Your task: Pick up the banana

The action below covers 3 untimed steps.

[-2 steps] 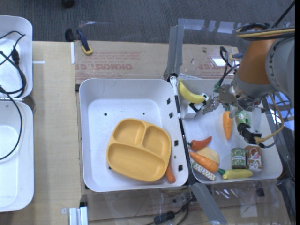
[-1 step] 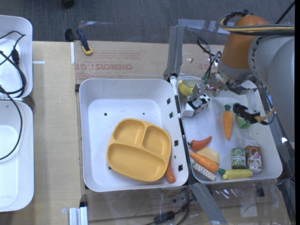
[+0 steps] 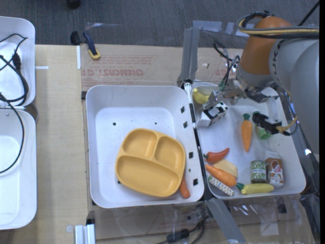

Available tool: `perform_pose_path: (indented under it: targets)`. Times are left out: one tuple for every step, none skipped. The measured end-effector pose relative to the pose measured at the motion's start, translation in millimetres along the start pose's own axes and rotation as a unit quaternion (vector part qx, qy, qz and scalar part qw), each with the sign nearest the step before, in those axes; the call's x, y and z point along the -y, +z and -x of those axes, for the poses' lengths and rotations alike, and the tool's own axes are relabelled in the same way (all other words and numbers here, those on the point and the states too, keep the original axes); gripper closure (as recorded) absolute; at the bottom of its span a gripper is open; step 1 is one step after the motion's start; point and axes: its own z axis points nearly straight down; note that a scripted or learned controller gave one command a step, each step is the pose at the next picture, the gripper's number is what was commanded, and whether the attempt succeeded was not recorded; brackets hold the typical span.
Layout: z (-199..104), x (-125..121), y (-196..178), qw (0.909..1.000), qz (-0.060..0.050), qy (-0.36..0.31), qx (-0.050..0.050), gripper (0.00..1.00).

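Observation:
A yellow curved piece that looks like the banana (image 3: 201, 96) lies in the far left corner of the right bin (image 3: 294, 173), against the divider. My gripper (image 3: 222, 94) hangs low over that corner, just right of the yellow piece and above a black-and-white carton (image 3: 213, 112). The wrist hides its fingertips, and I see nothing held. A second long yellow piece with a green tip (image 3: 257, 188) lies at the bin's front edge.
The right bin also holds a carrot (image 3: 246, 133), a red pepper (image 3: 218, 155), another carrot (image 3: 221, 175), a green can (image 3: 258, 171) and a brown can (image 3: 274, 171). The left bin (image 3: 101, 136) holds a yellow divided plate (image 3: 150, 161).

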Motion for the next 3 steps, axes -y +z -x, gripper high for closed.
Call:
perform_pose_path:
  targets:
    - [0.1, 0.2, 0.2, 1.0000, 0.000, 0.000, 0.000, 0.00]
    - [0.0, 0.2, 0.2, 1.0000, 0.000, 0.000, 0.000, 0.00]
    - [43.0, 7.1, -1.1, 0.9994, 0.002, -0.034, -0.001, 0.00]
